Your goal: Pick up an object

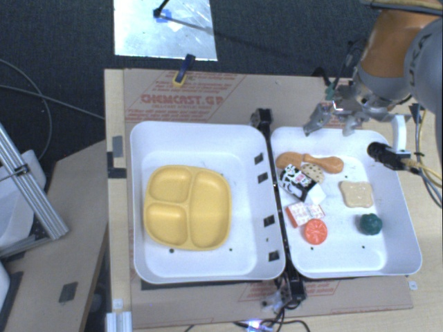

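Camera view: two shallow white bins side by side on bench. Left bin (201, 137) w/ yellow divided tray (187, 207), three compartments, lying flat in middle. Right bin (394, 254) w/ small items, mostly in its left half and centre. Grey arm w/ orange band (396, 37) in from upper right, wrist over far rim of right bin. Gripper (334, 122) above that rim, fingers spread apart, nothing between them, well apart from all items.

Items in right bin, big to small: drumstick-shaped brown piece (311, 162) lying across near far-left part; toast slice (356, 194) right of centre, flat; black-and-white cow-print carton (296, 181) just below drumstick, touching or nearly so; red-and-white packet (302, 213) below carton; red-orange round slice (315, 232) just beside packet, toward near side; dark green lump (370, 223) near right wall, below toast, apart from rest. Small tan cracker-like piece (313, 172) tucked btwn drumstick and carton; exact contact unclear.
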### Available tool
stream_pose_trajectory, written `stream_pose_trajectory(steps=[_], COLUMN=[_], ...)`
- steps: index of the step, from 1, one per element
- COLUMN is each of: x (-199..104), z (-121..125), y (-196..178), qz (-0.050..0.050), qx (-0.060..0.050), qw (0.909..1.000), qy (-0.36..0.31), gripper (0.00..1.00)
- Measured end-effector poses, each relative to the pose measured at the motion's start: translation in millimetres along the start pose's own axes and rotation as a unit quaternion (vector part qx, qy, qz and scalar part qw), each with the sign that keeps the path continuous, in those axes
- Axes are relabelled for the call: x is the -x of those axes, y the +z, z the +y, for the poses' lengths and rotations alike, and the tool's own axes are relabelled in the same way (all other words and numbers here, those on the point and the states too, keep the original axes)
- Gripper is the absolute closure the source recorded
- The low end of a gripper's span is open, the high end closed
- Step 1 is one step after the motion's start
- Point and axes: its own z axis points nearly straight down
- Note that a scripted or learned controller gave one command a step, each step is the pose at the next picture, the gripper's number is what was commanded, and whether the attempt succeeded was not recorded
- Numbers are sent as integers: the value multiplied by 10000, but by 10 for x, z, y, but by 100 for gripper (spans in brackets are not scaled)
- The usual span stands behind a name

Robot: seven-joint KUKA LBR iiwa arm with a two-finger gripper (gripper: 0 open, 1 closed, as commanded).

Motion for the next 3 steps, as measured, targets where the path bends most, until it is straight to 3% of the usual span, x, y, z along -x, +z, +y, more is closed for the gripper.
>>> stream_pose_trajectory(steps=[1,2,3], x=[669,1069,1143], z=[-505,-1253,-964], y=[1016,1243,1352], qz=[-6,1,-13], qx=[-56,-38,22], qw=[10000,10000,10000], qy=[46,44,-8], gripper=[0,0,0])
